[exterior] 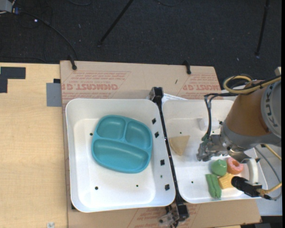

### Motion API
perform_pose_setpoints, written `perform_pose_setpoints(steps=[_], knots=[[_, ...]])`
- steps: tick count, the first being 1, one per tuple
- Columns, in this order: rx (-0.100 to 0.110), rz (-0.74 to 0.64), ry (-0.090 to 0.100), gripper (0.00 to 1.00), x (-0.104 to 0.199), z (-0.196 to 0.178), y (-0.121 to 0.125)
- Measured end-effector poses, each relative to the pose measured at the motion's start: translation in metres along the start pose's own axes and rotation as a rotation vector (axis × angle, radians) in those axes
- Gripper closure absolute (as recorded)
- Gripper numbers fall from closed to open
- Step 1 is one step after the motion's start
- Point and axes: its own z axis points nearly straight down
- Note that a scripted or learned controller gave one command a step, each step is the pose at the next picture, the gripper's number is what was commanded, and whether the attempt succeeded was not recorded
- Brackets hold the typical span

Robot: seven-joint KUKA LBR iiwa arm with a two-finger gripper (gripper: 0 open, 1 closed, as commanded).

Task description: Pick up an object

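Corner of the right bin [190, 196] nearest the camera has a green stick [213, 185], a yellow block [225, 182], a green lump [219, 166] and a pink ring [235, 166], all bunched together, with the ring partly tucked under the arm [249, 118]. The gripper [206, 151] sits low just left of the lump. It's too dark and blurry, so I can't tell if it's open or closed. A tan wedge [179, 144] lies just beside it. A teal plate [122, 143] sits mid left bin [69, 151]. Cardboard [99, 82] lies behind, its print hard to read.

A divided plate [122, 144] lies in the left bin [85, 184]; small toys [213, 184] cluster in the right bin [190, 190].
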Motion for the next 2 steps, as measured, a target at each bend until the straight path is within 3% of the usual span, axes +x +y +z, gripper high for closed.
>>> perform_pose_setpoints(steps=[2], knots=[[-0.008,-0.006,-0.002,1.0,0.003,-0.078,0.002]])
